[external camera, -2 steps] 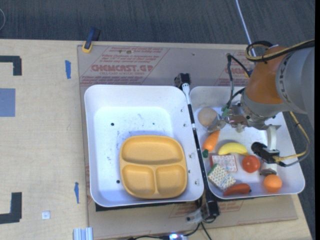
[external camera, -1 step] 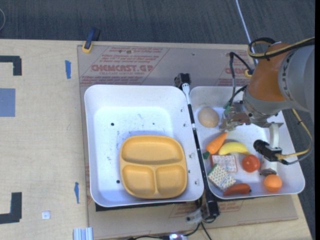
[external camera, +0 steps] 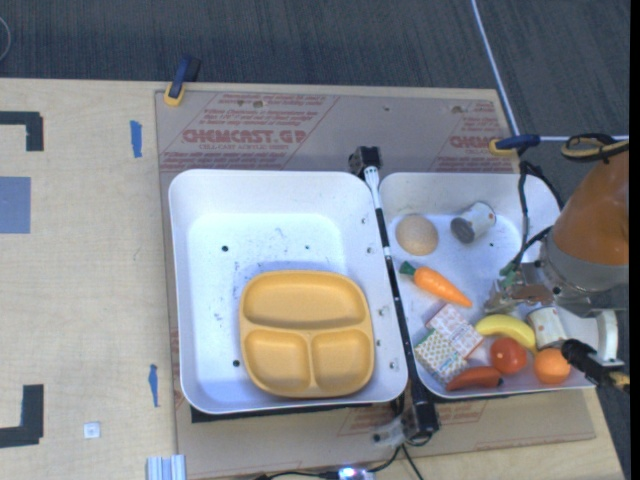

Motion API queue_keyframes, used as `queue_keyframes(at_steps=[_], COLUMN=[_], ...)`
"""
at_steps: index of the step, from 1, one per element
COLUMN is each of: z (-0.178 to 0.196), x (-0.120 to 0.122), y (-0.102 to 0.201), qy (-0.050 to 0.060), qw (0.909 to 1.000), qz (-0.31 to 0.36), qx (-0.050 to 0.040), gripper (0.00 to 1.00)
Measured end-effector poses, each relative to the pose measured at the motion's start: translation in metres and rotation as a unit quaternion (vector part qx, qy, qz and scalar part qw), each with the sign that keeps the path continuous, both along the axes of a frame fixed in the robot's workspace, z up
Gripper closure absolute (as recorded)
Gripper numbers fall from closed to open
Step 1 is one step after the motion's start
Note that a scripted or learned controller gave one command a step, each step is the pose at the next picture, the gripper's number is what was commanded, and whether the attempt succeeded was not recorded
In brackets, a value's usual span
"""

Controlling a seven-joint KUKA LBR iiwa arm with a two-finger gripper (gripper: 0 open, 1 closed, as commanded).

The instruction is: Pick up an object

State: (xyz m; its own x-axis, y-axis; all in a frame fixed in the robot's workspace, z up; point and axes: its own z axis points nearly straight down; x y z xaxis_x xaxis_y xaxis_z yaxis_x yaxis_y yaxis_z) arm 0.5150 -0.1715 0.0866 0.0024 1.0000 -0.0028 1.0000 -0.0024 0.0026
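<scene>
Banana (external camera: 505, 326) nearest the gripper (external camera: 521, 290).
Lies at its 7 o'clock, just beside; long axis running 10 to 4. Finger spread: cannot tell.

Even, bright overhead light, no hard shadows. Left white bin (external camera: 200, 218) reads slightly bluish on its floor, with mild glare on the rims. Yellow tray (external camera: 306, 330) casts only a soft shadow at its edge. Focus is soft overall; small items in the right bin (external camera: 400, 193) look fuzzy. Dark carpet (external camera: 300, 18) up top shows faint grain.
</scene>
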Motion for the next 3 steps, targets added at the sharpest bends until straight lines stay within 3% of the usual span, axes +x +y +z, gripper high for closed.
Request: queue_keyframes(at_steps=[1,2,3], z=[0.000,0.000,0.000], x=[0.048,0.121,0.104], y=[0.064,0.079,-0.001], qy=[-0.003,-0.001,0.000], qw=[1.0000,1.0000,1.0000], qz=[0.002,0.002,0.001], qx=[0.0011,0.0014,0.0002], gripper=[1.00,1.00,1.00])
